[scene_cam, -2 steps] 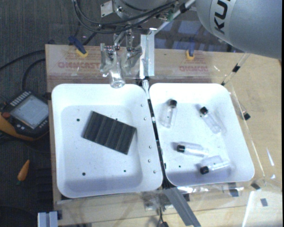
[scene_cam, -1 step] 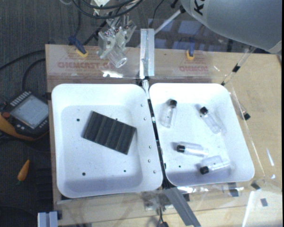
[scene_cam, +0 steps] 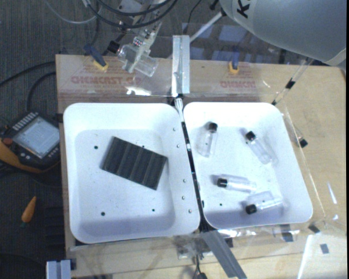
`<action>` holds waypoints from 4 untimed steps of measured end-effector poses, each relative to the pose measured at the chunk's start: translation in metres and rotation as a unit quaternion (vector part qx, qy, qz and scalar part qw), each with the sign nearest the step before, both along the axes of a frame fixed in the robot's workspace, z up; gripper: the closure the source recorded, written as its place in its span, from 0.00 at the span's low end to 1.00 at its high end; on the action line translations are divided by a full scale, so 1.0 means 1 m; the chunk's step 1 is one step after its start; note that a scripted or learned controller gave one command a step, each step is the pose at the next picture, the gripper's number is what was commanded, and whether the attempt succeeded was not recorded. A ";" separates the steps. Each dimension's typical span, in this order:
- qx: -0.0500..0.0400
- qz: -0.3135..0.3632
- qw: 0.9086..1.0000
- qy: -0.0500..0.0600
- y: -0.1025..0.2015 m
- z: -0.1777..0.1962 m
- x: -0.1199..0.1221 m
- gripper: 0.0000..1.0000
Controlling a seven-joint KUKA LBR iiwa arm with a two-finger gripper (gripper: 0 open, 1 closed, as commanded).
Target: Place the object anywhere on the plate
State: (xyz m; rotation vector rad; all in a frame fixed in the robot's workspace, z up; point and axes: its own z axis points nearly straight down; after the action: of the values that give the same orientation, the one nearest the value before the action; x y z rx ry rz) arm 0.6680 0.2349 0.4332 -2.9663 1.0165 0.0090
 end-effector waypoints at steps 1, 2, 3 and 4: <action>0.000 0.227 0.974 -0.001 0.000 0.000 0.000 1.00; 0.000 0.039 0.999 0.000 -0.006 0.000 0.000 1.00; -0.001 0.227 0.974 -0.001 -0.001 -0.001 0.000 1.00; 0.000 0.088 0.996 0.000 -0.001 0.000 0.000 1.00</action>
State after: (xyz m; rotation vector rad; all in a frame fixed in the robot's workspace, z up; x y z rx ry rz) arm 0.6681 0.2340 0.4332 -3.0452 0.7527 0.0096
